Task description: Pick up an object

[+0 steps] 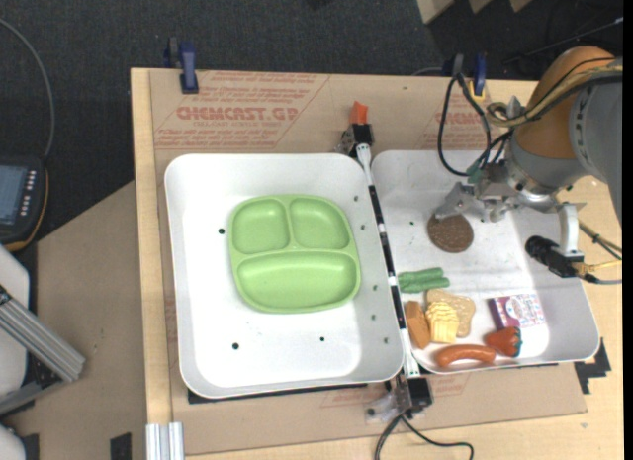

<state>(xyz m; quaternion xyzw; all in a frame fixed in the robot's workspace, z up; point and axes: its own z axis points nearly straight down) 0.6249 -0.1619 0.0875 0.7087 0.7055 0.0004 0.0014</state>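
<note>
While the arm [579,122] is being extended in from the right over the far part of the right bin [554,344], its gripper [482,201] is being held low above the bin floor, just beside a round brown patty [451,232]. Whether the patty is being touched by the claw cannot be told, and how wide the claw is standing is not being shown clearly either, so nothing can be said to be held.

The left bin [198,329] is being occupied by a green divided plate [294,253], which is lying flat near the bin's middle; its three compartments are being shown bare.

In the right bin, the remaining items are being kept toward the near edge. A green bean pod [422,279] is lying near the divider between the bins. Just nearer than it, a yellow cracker-like piece [448,316] is resting beside an orange carrot-like piece [418,323]. A reddish sausage [465,355] is lying along the near rim, with a red piece [504,340] just beside it. A small purple and white packet [519,310] is lying close to that red piece, toward the right side of the bin.
</note>
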